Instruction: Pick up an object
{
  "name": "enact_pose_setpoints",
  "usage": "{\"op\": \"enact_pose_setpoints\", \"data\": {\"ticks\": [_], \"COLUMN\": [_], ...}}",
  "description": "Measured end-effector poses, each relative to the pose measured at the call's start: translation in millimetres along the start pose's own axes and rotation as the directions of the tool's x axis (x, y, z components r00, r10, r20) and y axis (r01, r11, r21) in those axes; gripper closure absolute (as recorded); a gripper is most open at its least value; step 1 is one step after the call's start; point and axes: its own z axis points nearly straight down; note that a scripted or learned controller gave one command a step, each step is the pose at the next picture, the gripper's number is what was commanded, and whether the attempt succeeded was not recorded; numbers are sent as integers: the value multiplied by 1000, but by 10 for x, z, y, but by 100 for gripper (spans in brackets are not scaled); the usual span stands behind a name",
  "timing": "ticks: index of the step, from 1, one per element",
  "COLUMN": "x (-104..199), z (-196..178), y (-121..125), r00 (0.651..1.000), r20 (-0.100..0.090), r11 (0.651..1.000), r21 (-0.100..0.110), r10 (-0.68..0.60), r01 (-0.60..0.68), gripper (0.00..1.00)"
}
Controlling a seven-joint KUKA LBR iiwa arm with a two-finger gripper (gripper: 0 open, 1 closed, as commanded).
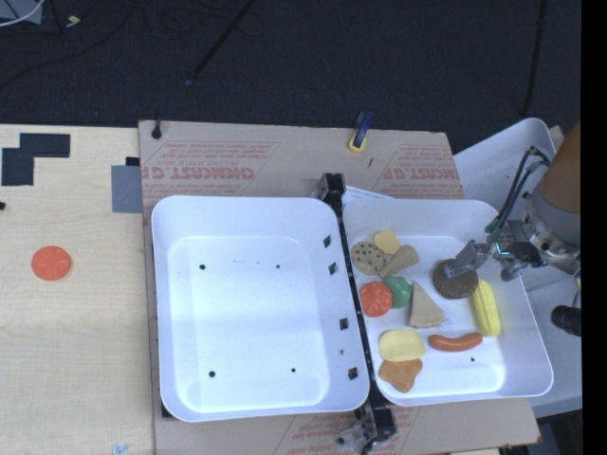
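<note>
Dark carpet fills the top of the camera view, and below it a pale wooden bench (pixel 76 349) carries a sheet of printed cardboard (pixel 285 164) under two shallow white bins, with a flat orange disc (pixel 51 263) lying on the wood at nine o'clock. Bare, glossy plastic with a few small dark marks makes up the left bin (pixel 190 226), while the right bin (pixel 517 373) holds a huddle of toy food: a speckled cookie (pixel 367 257), a yellow round piece (pixel 386 243), a tan wedge (pixel 402 259), a red tomato (pixel 376 299) touching a green piece (pixel 398 292), a beige sandwich triangle (pixel 426 308), a yellow lump (pixel 401 345), an orange piece (pixel 402 374), a red sausage (pixel 455 341) and a yellow corn cob (pixel 486 308). From three o'clock the gripper (pixel 465 263) reaches in, its grey fingers (pixel 469 255) down against a brown disc (pixel 456 282) near the bin's centre-right; whether they are spread or pressed together I cannot tell, and nothing shows the disc caught between them. That disc looks like light, stiff moulded plastic, smooth and probably slippery, low and rounded, so my judgement is that a pinch across its edges at the widest line would serve best, since a grip high on the dome may slide off; the corn cob just beside it at four o'clock could get nudged
</note>
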Motion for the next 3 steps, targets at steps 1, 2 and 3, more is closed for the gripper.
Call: {"op": "enact_pose_setpoints", "data": {"ticks": [1, 2, 3], "x": [452, 687, 847], "z": [1331, 1350, 1348], "y": [-655, 24, 643], "r00": [1000, 1000, 1000], "r20": [-5, 0, 0], "r11": [1000, 1000, 1000], "r21": [7, -4, 0], "r10": [0, -4, -2], "r01": [0, 4, 2], "gripper": [0, 0, 0]}}
